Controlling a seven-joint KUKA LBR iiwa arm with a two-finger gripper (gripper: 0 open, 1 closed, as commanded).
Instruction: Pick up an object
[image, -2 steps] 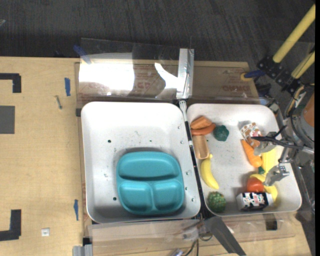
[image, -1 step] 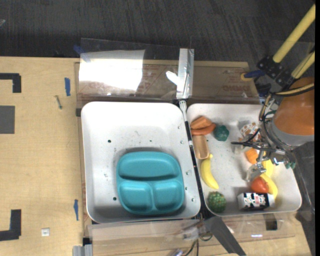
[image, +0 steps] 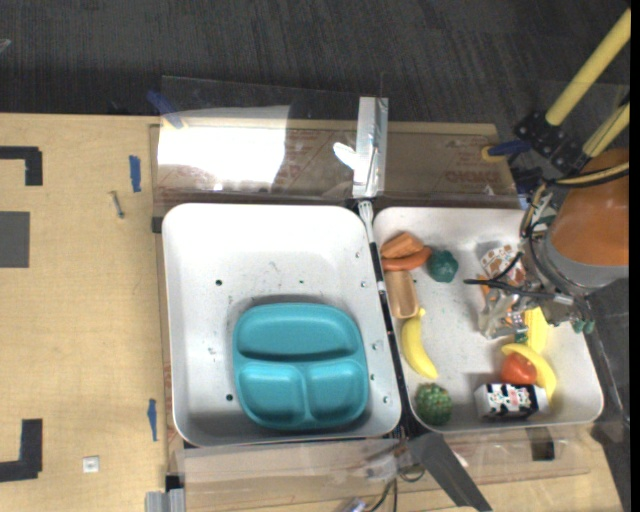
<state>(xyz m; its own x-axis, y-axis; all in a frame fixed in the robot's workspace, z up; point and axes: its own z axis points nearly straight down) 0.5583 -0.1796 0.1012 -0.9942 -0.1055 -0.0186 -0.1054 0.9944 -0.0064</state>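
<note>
My gripper is low in the right bin, toward its right side, and the grey arm with its orange band comes in above it from the right. Just below and to the right of the gripper lie a yellow piece and a red tomato-like toy resting on a yellow banana shape. A black and white can lies at the bin's front. Further left are a yellow banana, a green ball, a teal ball, an orange toy and a wooden block.
The left bin holds a teal divided tray at its front. A metal divider post stands behind the seam between the bins. Yellow rods cross the top right corner.
</note>
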